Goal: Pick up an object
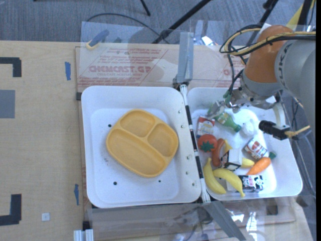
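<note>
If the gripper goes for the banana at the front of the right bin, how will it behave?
The banana looks like smooth, rigid toy plastic, so probably light and somewhat slippery between the fingers. Its curved shape may let it pivot or rock if pushed at one end. It lies against a second banana and a small carton, so nudging it would likely shift those too.

The light wooden bench (35,149) carries two shallow white plastic bins side by side, touching along their inner rims. The left bin (93,149) sits near the bench's middle; the right bin (288,177) lies at the right end. Behind both bins a clear acrylic sheet with red lettering (128,67) lies flat on the bench. Black tape marks (12,67) and short blue tape strips (67,70) stick to the bench's left part.
</note>
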Robot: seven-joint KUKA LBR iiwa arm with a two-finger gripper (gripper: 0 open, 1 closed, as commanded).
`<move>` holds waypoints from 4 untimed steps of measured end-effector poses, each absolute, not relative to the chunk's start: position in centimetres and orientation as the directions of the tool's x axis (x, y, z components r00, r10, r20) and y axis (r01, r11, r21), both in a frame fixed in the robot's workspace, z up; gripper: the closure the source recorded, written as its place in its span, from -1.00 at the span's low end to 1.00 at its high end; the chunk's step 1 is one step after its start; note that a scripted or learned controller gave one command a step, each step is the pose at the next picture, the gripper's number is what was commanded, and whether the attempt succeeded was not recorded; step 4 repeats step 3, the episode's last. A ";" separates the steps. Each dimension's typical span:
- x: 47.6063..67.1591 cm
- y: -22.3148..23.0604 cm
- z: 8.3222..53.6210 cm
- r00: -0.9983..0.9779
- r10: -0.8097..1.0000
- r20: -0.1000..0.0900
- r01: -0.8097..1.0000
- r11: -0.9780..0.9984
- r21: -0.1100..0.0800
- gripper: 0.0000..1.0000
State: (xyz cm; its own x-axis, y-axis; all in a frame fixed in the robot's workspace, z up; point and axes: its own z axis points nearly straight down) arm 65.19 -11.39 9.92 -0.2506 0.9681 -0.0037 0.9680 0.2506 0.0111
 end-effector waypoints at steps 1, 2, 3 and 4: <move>66.7 -17.4 8.4 0.097 0.995 -0.002 0.995 -0.097 0.002 -1.00; 66.9 -17.3 9.4 0.092 0.996 -0.004 0.996 -0.092 0.004 1.00; 66.9 -17.2 9.4 0.092 0.996 -0.004 0.996 -0.092 0.004 -1.00; 66.9 -17.2 9.4 0.092 0.996 -0.004 0.996 -0.092 0.004 -1.00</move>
